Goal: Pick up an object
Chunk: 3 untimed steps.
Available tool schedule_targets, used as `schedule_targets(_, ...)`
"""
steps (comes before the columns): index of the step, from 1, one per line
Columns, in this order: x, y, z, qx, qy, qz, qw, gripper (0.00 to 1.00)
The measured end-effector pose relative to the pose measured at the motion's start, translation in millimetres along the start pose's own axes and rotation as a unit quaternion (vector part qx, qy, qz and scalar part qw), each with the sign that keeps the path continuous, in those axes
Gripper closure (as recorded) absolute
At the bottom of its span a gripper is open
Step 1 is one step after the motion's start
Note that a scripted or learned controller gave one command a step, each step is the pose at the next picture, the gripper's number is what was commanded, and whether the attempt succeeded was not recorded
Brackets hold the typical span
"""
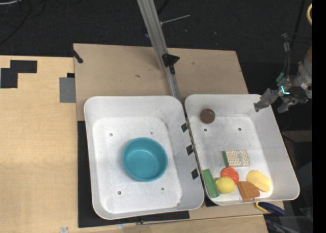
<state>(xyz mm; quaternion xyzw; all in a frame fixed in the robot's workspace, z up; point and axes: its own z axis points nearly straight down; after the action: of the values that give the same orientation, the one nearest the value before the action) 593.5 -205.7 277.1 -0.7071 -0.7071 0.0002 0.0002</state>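
Your tool [269, 100] sits over the right bin's [265, 125] far edge; grip state unclear. Right bin: seven small items. Left bin [102, 120]: one teal bowl [145, 158].

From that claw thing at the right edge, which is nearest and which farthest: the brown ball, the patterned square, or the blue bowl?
Measured from the gripper in the camera view:
1. Brown ball, top-left corner of the right bin, nearest.
2. Patterned square, lower middle of that same bin, close behind the ball.
3. Blue bowl, in the left bin, clearly farthest.
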Motion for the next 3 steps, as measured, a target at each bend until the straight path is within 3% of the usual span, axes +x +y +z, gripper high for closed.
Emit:
schedule_targets(1, 0, 0, 0, 0.000, 0.000, 0.000, 1.0000, 0.00)
schedule_targets(3, 1, -9, 103, 0.002, 0.001, 0.000, 1.0000, 0.00)
